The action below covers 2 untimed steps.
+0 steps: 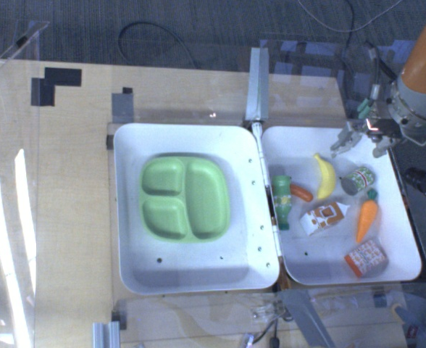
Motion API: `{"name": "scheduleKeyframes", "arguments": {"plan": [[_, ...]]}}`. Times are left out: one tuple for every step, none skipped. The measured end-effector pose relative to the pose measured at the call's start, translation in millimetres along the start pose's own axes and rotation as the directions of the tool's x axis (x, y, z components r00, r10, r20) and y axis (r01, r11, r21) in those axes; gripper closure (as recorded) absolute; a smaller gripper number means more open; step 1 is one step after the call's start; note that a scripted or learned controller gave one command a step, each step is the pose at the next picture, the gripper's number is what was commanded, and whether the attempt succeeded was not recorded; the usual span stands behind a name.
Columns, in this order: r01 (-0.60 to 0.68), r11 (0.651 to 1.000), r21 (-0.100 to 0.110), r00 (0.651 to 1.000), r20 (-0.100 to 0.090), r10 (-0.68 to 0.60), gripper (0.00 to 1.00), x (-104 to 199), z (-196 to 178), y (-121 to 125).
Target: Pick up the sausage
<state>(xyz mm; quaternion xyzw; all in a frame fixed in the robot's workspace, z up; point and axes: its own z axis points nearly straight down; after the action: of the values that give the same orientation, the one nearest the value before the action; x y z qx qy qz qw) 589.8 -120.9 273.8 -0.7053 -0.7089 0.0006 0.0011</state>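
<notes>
The gripper hangs over the right bin's far edge, fingers spread, holding nothing. Below it lie a banana, can, carrot and carton; the small orange sausage sits beside a green bottle. A green tray fills the left bin.
</notes>
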Motion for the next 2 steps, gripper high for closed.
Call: {"name": "scheduleKeyframes", "arguments": {"plan": [[-0.053, 0.999, 0.001, 0.999, 0.0, 0.053, 0.0, 49, 70, 22], [-0.057, 0.998, -0.004, 0.998, 0.0, 0.057, 0.0, 29, 180, 22]]}}
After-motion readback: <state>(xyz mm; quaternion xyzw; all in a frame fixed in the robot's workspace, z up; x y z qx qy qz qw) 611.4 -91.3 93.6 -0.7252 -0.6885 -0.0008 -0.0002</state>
